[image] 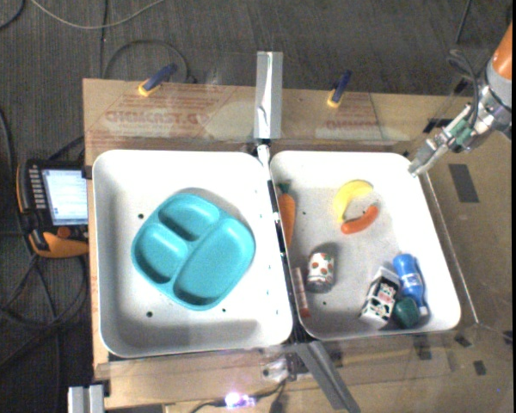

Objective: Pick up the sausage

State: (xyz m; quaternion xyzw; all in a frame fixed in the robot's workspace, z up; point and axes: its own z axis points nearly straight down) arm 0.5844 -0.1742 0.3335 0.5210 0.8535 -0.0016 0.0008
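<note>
The arm enters at the upper right, its gripper (426, 156) slanting down-left to hover at the right bin's (443, 256) far right corner; whether it is clenched or released cannot be told. Nearest in that bin lie a blue bottle (409, 285) and a small printed carton (381, 298), then a spotted cup (321, 268). Farther back, the orange-red sausage (360, 219) touches a banana (353, 194); a carrot (287, 216) lies along the left wall. The left bin (112, 317) holds a teal divided plate (194, 248).

fixed overhead camera, slanted down, both bins (103, 231)
</note>
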